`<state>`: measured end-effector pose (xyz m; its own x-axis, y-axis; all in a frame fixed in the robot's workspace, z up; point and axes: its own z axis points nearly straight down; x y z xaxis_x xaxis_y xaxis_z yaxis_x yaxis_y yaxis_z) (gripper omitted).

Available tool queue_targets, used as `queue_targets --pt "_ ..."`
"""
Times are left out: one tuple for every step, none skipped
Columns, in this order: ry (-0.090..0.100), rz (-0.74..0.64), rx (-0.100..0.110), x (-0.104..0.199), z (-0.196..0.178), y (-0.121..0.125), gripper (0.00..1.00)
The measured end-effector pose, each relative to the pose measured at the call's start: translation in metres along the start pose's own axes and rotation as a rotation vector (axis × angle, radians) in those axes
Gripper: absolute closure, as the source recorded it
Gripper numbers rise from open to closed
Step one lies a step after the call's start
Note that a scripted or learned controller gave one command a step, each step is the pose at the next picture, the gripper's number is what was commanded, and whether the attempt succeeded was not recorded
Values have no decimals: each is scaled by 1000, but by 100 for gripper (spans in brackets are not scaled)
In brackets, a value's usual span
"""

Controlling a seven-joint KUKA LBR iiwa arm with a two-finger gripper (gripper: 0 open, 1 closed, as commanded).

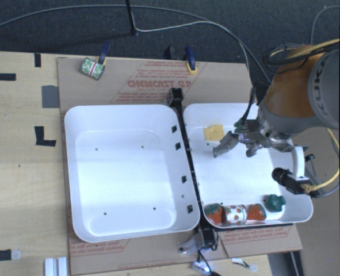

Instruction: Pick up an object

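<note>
Yellow block beside gripper, toys along bin's near wall

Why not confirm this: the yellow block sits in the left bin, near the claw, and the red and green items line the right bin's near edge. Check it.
Wrong bin. The camera view shows the yellow block in the right bin, near the claw; the red and green items do line that bin's near edge.

block behind in right bin (four items along front wall).
</note>
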<state>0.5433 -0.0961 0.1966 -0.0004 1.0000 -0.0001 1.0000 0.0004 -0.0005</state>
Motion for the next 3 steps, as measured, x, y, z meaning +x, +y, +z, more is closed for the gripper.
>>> queue_targets --pt "0 1 -7 -4 -90 -24 0" --pt "-1 1 -3 -26 -126 -32 0" --pt "-1 2 -1 -70 -136 -23 0"
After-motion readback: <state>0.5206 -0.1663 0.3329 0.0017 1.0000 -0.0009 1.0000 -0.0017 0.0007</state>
